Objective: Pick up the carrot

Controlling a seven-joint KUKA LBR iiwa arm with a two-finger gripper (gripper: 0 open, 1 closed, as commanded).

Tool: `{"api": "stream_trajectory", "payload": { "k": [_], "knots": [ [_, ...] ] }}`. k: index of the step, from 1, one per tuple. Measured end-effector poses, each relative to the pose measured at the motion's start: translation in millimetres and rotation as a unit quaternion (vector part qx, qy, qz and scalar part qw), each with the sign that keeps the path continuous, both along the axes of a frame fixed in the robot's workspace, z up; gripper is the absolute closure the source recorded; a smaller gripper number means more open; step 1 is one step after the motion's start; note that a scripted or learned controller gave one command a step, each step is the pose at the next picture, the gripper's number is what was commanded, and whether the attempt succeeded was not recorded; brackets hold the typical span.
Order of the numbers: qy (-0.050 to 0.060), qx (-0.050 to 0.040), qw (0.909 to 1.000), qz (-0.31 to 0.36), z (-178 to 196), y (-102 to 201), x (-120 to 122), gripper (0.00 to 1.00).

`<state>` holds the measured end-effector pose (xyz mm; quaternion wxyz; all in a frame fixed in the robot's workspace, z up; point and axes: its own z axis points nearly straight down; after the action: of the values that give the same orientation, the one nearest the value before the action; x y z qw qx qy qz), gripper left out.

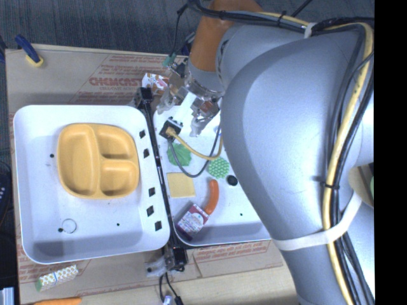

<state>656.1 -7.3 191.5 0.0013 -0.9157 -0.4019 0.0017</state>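
Packaging sits nearest in the right bin (245, 230): a small dark red packet (193, 221) lies against the near left corner. Just beyond it and slightly right lies the carrot (213, 196), a short orange piece angled along the bin floor, close to the packet's far edge. To its left is a flat yellow square (182, 185), and just beyond are a green dotted round piece (219, 167) and a green leafy item (179, 155). The left bin (28, 170) holds a yellow divided tray (98, 159). Farther still, the end effector (200, 121) hangs over the far part of the right bin, well apart from the carrot, holding nothing; how wide it stands I cannot tell. The likely trouble: the packet and round piece crowd the carrot, so a descent slightly off could pinch a neighbour or roll the carrot aside.
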Motion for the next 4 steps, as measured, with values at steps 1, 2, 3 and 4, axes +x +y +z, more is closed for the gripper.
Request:
{"api": "stream_trajectory", "payload": {
  "k": [1, 2, 3, 4],
  "knots": [
    [0.001, -0.0002, 0.9942, -0.107, -0.1, 8.5, -3.3, 0.00],
    [0.002, -0.0003, 0.9884, -0.152, -0.4, 45.5, -9.6, 0.00],
    [0.003, 0.0000, 0.9927, -0.120, -0.4, 42.4, -9.0, 0.00],
    [0.004, 0.0008, 0.9987, -0.050, -0.5, 47.8, -8.0, 0.00]
  ]
}}
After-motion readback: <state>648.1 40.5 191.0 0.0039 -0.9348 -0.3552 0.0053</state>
